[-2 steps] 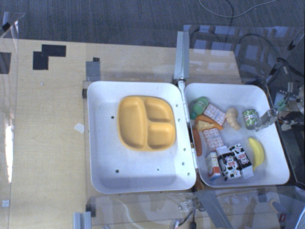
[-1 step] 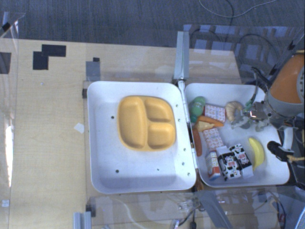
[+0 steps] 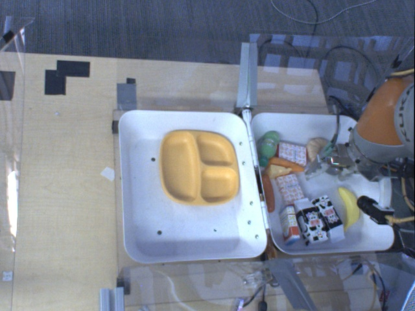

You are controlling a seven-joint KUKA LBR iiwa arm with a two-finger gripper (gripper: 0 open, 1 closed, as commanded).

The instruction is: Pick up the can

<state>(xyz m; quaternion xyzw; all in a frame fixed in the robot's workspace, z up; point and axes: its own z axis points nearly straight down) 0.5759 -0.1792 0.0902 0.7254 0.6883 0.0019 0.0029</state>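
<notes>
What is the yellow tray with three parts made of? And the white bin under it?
The yellow three-part tray looks like moulded plastic: smooth, matte, with rounded hollows. The left white shallow bin seems like hard plastic too, with a faint sheen and rounded corners, though painted metal is possible.

Sitting side by side on the bench (image 3: 65, 173): left bin (image 3: 139, 235), right bin (image 3: 376, 238). Lying in left bin: divided tray (image 3: 198, 167). Crowding right bin: ball (image 3: 269, 142) at rear left, can (image 3: 290, 224) at front left, banana (image 3: 349, 207) lying right of boxes (image 3: 318, 220).
</notes>
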